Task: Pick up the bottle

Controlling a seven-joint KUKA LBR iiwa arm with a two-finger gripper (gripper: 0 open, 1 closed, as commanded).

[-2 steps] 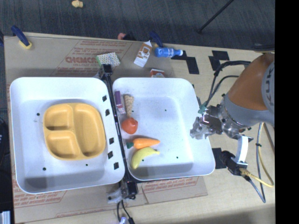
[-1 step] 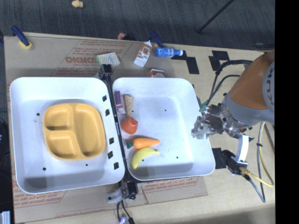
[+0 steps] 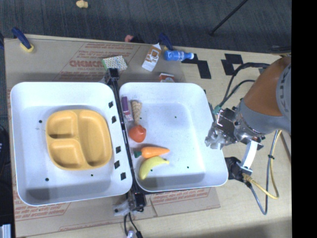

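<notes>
A small blue bottle (image 3: 174,55) lies on its side on the bench behind the right bin (image 3: 198,90), outside it. A slim purple item (image 3: 125,106) leans on that bin's left wall; I cannot tell what it is. My gripper (image 3: 216,136) hangs over the right bin's right rim, far from both, with nothing visibly in it. The grey arm with its orange band (image 3: 267,95) comes in from the right.
The right bin holds a cone-shaped toy (image 3: 135,110), a red fruit (image 3: 137,133), a carrot (image 3: 154,151) and a banana (image 3: 150,165) along its left side. A yellow divided plate (image 3: 78,138) lies in the left bin (image 3: 25,95). Small cartons (image 3: 151,57) and cables (image 3: 257,187) lie on the bench.
</notes>
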